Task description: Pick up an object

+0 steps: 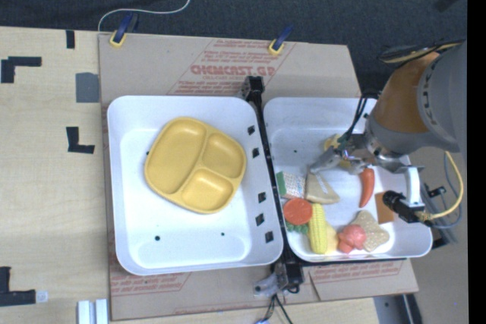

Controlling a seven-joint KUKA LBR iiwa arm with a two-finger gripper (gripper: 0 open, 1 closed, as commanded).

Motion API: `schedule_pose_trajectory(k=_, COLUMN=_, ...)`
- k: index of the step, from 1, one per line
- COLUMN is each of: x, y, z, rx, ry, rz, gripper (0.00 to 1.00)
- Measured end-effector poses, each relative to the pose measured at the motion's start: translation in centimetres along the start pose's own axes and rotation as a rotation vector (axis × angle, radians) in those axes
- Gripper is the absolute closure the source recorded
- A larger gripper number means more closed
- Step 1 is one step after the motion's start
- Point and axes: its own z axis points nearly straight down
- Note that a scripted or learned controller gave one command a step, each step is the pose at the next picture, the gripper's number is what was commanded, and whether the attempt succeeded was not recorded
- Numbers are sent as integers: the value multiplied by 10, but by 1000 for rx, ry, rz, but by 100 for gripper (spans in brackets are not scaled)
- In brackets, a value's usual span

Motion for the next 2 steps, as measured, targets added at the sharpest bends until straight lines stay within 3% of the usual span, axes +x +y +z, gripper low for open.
schedule_pose_trajectory(k=1, x=43, y=78, z=5, rx=9, ry=7, rz=-4, gripper=0)
schedule_pose_trajectory(k=2, x=40, y=75, z=-5, rx=14, ry=5, rz=1, gripper=100)
